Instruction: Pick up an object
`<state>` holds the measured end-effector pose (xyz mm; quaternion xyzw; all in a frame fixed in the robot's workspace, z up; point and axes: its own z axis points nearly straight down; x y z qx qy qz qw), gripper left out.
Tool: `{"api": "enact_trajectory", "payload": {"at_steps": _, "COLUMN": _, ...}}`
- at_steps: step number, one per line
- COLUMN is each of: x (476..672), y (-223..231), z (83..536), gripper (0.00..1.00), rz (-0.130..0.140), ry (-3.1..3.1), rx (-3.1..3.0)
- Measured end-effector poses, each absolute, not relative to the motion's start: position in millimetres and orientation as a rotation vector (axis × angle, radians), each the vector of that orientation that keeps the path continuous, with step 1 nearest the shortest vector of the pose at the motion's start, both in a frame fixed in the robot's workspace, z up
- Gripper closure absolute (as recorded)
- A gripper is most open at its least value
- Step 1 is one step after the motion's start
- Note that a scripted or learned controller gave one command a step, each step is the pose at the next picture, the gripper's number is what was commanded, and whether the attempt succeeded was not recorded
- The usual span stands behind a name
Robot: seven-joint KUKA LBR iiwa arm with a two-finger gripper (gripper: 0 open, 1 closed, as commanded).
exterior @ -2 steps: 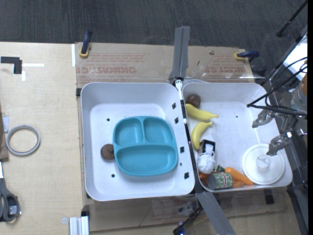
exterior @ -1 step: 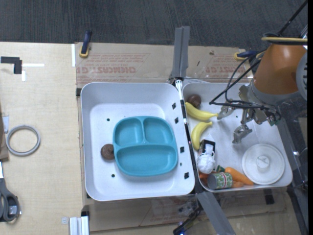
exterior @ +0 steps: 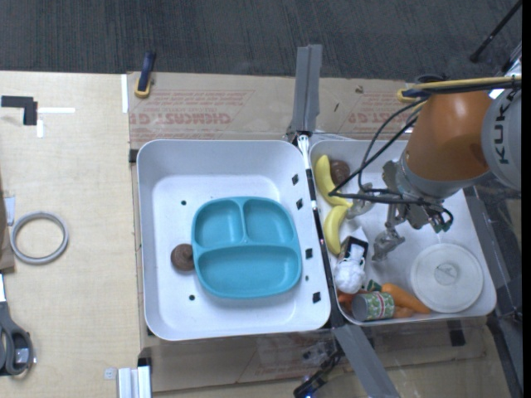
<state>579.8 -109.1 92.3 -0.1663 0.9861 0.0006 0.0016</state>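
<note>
Gripper (exterior: 388,240) hangs over right bin (exterior: 474,214), between banana (exterior: 329,210) and white lid (exterior: 447,277). Can't tell its state. Blue tray (exterior: 246,247) in left bin (exterior: 158,222).

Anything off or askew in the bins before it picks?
Minor only: the teal divided plate sits slightly rotated in the left bin, with a brown round object touching its left edge. In the right bin, the green can lies on its side. No spills or damage visible.

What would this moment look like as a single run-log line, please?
gripper: over right bin, nothing seen held | banana: right bin | blue tray: left bin
</note>
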Motion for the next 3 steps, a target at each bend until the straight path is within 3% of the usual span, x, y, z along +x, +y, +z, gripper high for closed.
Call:
{"api": "enact_trajectory", "payload": {"at_steps": 1, "x": 546.3, "y": -98.7, "z": 92.1, "gripper": 0.0, "rz": -0.001, "ry": 3.14, "rx": -0.002}}
{"api": "enact_trajectory", "payload": {"at_steps": 2, "x": 619.0, "y": -148.8, "z": 93.2, "gripper": 0.0, "rz": -0.002, "ry": 3.114, "rx": -0.369}}
{"api": "enact_trajectory", "payload": {"at_steps": 3, "x": 608.5, "y": -94.5, "z": 92.9, "gripper": 0.0, "rz": 0.0, "ry": 3.135, "rx": -0.118}}
